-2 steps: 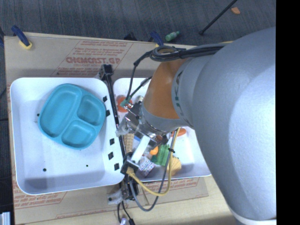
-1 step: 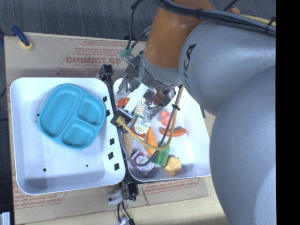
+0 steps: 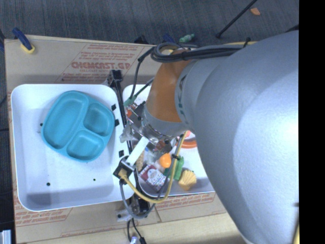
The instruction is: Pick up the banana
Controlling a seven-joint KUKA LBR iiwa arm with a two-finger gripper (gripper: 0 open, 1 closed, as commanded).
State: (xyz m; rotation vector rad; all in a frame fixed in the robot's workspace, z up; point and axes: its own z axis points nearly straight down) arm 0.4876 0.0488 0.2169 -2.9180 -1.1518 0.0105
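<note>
One yellow ridged object (image 3: 187,178), lying near the front edge of the right bin (image 3: 133,91), may be the banana, though its shape is too unclear to say for certain. Just beside it, to the left, sit a green piece (image 3: 178,170), a small orange piece (image 3: 165,161) and a red-and-white packet (image 3: 153,176). An orange-and-white item (image 3: 189,140) lies a little further back. The gripper (image 3: 151,159) hangs low over this cluster among its own brackets and a yellow cable (image 3: 128,183), and whether it is spread or closed cannot be told. The grey arm (image 3: 244,136), with its orange band (image 3: 165,93), covers most of the right bin. A blue divided tray (image 3: 78,124) rests in the left bin (image 3: 30,151).
</note>
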